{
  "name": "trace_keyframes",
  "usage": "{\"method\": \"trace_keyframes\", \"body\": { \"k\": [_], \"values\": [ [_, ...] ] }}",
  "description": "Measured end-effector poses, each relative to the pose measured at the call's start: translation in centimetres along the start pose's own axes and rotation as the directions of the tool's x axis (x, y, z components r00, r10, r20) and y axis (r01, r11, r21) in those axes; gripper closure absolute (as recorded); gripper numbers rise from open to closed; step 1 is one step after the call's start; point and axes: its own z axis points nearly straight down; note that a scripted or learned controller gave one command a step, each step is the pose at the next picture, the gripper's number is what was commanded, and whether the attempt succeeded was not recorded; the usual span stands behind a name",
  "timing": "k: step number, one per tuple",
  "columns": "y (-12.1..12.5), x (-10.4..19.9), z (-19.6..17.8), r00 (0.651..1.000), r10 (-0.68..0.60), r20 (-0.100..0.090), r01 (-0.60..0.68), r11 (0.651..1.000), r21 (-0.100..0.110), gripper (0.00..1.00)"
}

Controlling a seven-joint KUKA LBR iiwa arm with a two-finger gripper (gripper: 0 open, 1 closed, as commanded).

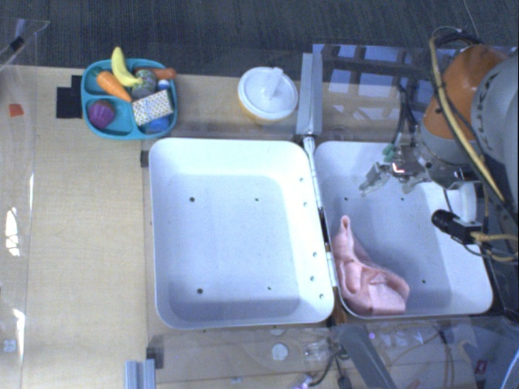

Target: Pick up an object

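- Pink cloth [366,275] lies crumpled in right bin [422,217], at its near-left corner, against the left wall.
- Cloth look: soft, pale pink, folded over itself in a low heap, with one narrow tail running up along the bin's left side. No print or label readable on it.
- Right bin: shallow, white; cloth is the one loose thing seen in it.
- Left bin [235,233]: shallow, white, a few small dark dots on its floor. Touches right bin along a shared middle edge.
- Gripper [388,177] hangs over the far part of right bin, well apart from cloth. Fingers splayed apart, nothing between them.
- Arm [478,104] enters from the right; orange band above wrist, yellow and black cables draped along it.
- Blue tray [128,97] sits on bench [81,241] beyond left bin's far-left corner. Divided compartments hold toy food: banana [122,68], carrot [112,84], a purple piece [101,113], a patterned block [154,105].
- White lidded cup [268,93] with yellowish rim stands just beyond left bin's far-right corner.
- No legible writing anywhere.
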Motion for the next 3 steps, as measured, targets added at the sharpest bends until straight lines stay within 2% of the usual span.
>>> {"method": "trace_keyframes", "body": {
  "k": [1,2,3],
  "values": [
    [0.2,-7.9,-1.6,0.997,0.076,0.001,-0.076,0.997,0.001,0.0],
    [-5.6,-7.9,-5.2,0.997,-0.084,0.0,0.084,0.997,0.002,0.0],
    [-2.1,-5.3,-5.0,0.99,0.144,0.0,-0.144,0.99,0.003,0.0]
  ]
}}
